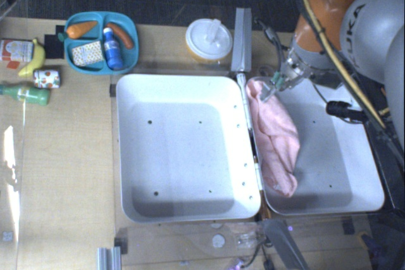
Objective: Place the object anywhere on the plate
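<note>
The grey two-finger gripper [273, 86] is hovering at the top corner of the crumpled pink cloth [276, 139]; its opening cannot be told. The cloth is lying lengthwise away from it, along the right white bin's [342, 196] left wall.

A pale pink cloth [276, 139] lies in the right white bin [342, 193], beside the plain white left bin [183, 142]; beyond that bin, a blue divided plate [126, 47] holds orange, red, blue and white-patterned pieces on the tan table [57, 167]
</note>
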